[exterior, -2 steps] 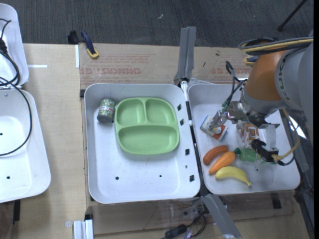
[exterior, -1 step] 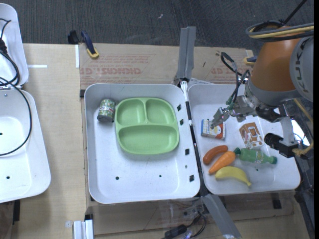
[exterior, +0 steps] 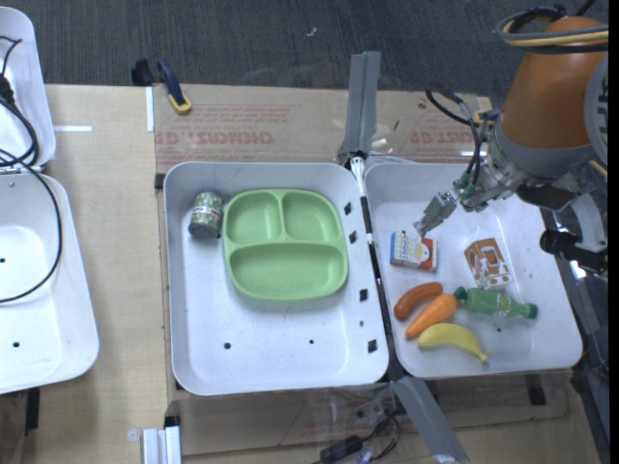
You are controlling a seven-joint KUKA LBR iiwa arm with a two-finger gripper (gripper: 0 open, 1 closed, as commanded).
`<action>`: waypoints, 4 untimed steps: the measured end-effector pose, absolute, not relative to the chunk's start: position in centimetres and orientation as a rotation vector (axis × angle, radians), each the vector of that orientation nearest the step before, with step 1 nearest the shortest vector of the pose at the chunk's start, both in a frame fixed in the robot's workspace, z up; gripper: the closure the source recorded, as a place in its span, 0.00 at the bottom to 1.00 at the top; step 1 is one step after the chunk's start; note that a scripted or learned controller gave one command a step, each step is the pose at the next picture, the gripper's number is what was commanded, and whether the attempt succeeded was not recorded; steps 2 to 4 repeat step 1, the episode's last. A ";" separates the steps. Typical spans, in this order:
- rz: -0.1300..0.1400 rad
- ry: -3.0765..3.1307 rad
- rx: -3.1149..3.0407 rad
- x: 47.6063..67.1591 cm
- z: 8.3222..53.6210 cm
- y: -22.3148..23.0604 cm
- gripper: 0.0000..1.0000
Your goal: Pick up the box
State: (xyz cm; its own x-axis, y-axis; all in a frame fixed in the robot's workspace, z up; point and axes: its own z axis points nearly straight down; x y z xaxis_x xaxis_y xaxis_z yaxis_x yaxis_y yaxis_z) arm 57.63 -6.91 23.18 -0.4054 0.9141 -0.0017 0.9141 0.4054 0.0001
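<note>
Box [exterior: 412,250] lies flat in the right bin [exterior: 551,356], centre-right of frame, near the divider, top face clear. Gripper [exterior: 434,213] hangs just above and right of it, tilted toward it, likely lining up a top-down grab. Can't tell if fingers are wide or narrow; nothing visible between them. Second carton [exterior: 487,263] further right; sausage [exterior: 417,299], carrot [exterior: 431,314], banana [exterior: 454,340], bottle [exterior: 495,304] below. Not yet picked.

Dark grey carpeted floor [exterior: 290,17] along the far side. Nearer, a pale wooden benchtop [exterior: 106,143], evenly lit, without hard shadows. Flattened cardboard with red lettering [exterior: 242,129] laid on its far part. A white moulded unit [exterior: 29,259] with black cables [exterior: 29,143] at the left edge.
</note>
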 end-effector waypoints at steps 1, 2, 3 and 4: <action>-0.003 2.680 1.642 56.6 19.0 -3.9 0.00; -0.003 2.680 1.642 56.6 19.0 -3.9 0.00; -0.003 2.680 1.642 56.6 19.0 -3.9 0.00; -0.003 2.680 1.642 56.6 19.0 -3.9 0.00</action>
